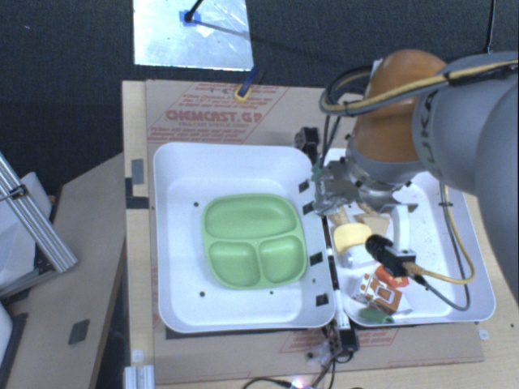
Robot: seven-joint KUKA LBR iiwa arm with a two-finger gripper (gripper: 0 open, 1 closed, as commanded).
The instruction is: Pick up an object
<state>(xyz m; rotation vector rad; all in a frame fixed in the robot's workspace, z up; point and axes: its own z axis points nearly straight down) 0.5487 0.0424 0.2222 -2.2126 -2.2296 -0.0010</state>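
Note:
My gripper (pixel 334 201) hangs low over the left edge of the right bin (pixel 474 286), close to the wall shared with the left bin. Just below it lies a yellow rounded object (pixel 349 235). Beside that, under the wrist, a tan piece (pixel 366 217) partly shows. An orange and white packet (pixel 379 292) lies near the front of the right bin, with a small green thing (pixel 374 317) at its front edge. A white upright piece (pixel 402 227) stands right of the yellow object. The arm hides the back of the right bin.
The left bin (pixel 174 217) holds a green plate with three compartments (pixel 253 240). A cardboard sheet (pixel 215 112) lies under both bins. A shiny metal plate (pixel 192 24) sits behind it, and a metal frame (pixel 28 217) stands at the far left.

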